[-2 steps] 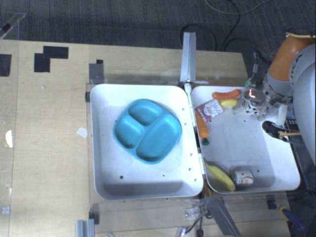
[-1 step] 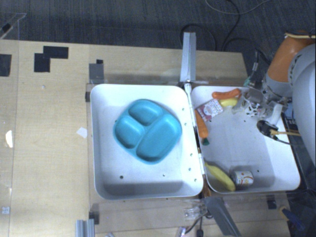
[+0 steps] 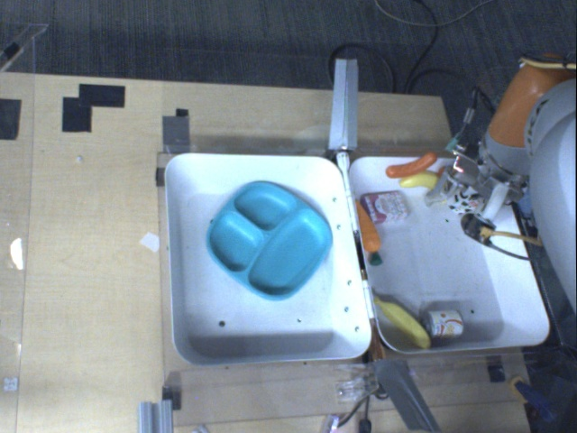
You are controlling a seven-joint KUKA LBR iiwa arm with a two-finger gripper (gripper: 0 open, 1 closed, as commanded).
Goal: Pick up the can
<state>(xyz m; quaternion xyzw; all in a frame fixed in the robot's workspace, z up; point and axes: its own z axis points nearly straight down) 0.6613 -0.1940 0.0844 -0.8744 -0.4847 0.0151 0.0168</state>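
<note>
Gripper, finger state unclear, hovers over the right bin; small silver can lies toward 6 o'clock.

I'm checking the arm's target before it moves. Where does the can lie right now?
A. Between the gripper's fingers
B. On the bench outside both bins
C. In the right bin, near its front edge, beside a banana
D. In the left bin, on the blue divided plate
C: the can lies in the right bin near its front edge, next to a banana.
</note>
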